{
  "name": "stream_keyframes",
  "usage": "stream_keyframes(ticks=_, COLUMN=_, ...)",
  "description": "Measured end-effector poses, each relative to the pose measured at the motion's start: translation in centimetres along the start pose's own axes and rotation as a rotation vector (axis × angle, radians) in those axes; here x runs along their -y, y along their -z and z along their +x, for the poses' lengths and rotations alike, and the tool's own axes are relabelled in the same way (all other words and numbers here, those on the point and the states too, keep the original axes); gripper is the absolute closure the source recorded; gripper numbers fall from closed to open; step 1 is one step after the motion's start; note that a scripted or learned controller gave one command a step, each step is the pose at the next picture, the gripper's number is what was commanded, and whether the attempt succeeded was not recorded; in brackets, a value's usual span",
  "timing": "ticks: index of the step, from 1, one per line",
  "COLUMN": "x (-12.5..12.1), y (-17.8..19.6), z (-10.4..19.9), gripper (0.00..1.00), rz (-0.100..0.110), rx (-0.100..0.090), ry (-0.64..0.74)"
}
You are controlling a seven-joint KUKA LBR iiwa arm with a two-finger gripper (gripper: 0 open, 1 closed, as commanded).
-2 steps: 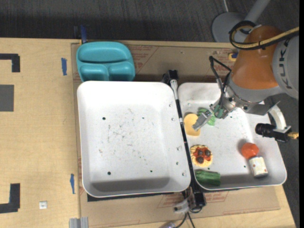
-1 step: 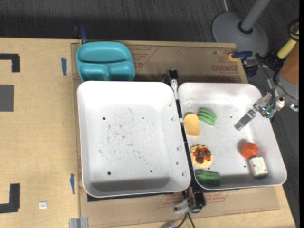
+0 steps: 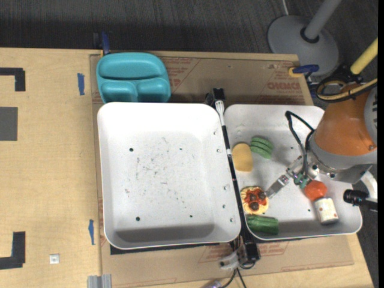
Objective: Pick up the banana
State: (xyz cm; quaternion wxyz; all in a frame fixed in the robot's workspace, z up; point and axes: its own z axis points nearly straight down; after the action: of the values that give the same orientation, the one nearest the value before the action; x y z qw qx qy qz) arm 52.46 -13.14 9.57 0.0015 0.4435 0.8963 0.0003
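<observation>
Right bin (image 3: 354, 224) holds all the loose items. Left bin (image 3: 162, 173) sits just beside it, the two rims touching along the middle. Both rest on a cardboard sheet (image 3: 240, 65) on the desk (image 3: 42, 161). A teal tray (image 3: 133, 77) lies behind the left bin.

Banana (image 3: 242, 158): taken to be the yellow lump near the right bin's left wall, toward the far half. It reads short and rounded from this angle, pale yellow shading to tan, with no curve or stem that I can make out, so the identification is tentative. It lies flat on the bin floor, just beside a green ribbed piece (image 3: 261, 146) and apart from everything else.

The arm (image 3: 345, 134) reaches in from the right, low over the right bin. Pincer (image 3: 281, 185) points down and left, its tip near a pizza toy (image 3: 254, 198), with the banana a little farther on toward the far side. Nothing is seen caught in it. Open or closed: cannot tell at this resolution.

A red piece (image 3: 315, 189) and a small white can (image 3: 327, 210) lie under the wrist. A green cucumber (image 3: 262, 223) lies at the near rim.

Judgement: the tip seems aimed short of the banana, so the pick is not yet made.
</observation>
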Motion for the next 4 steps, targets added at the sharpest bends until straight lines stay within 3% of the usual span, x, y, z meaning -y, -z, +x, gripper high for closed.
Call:
stream_keyframes(ticks=1, x=1.5, y=0.2, z=3.3, gripper=0.00, rz=-0.021, rx=0.055, ry=0.113)
stream_keyframes(ticks=2, x=-6.6, y=8.9, z=0.2, gripper=0.00, rz=0.000, rx=-0.001, ry=-0.014)
stream_keyframes(ticks=3, x=-8.1, y=8.9, z=8.8, gripper=0.00, rz=0.002, rx=-0.004, ry=-0.105)
stream_keyframes(ticks=4, x=-7.9, y=8.9, z=17.9, gripper=0.00, rz=0.004, rx=-0.004, ry=-0.347)
